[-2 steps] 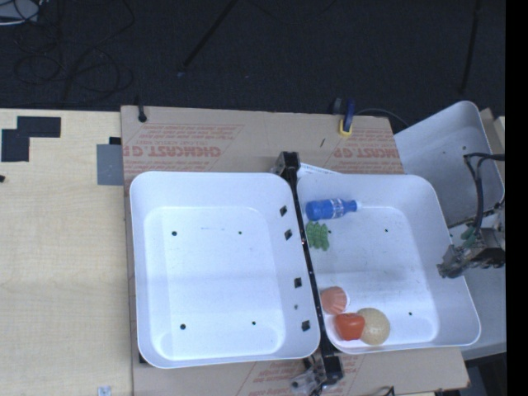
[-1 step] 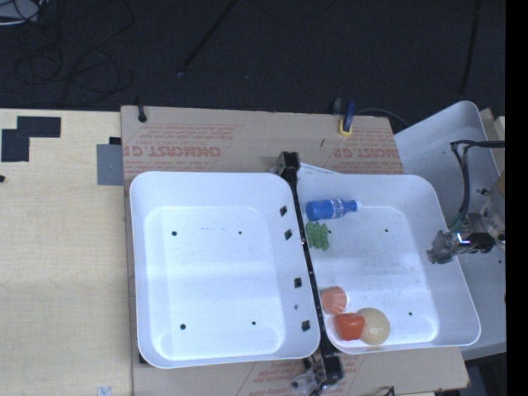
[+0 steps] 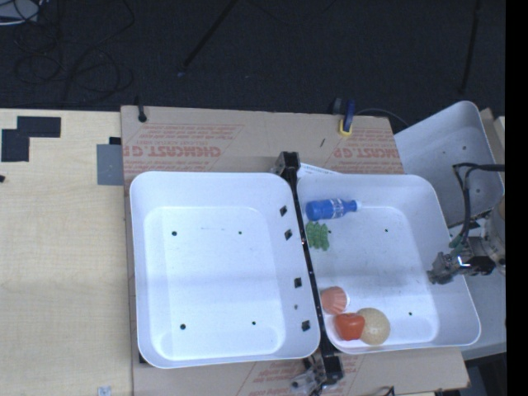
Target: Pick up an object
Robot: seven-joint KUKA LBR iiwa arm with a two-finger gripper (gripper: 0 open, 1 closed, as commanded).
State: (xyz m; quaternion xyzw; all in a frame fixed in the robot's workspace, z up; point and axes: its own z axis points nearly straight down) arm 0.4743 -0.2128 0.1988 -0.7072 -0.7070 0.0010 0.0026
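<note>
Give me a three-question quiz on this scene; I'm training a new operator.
1. True or false: the bottle lies in the left bin.
2. Which thing lies nearest the bottle: A) green toy, B) red ball, C) yellow ball?
3. Fill in: the end effector is over the right bin's ____ edge.

Key: 1 false; 2 A; 3 right.
</note>
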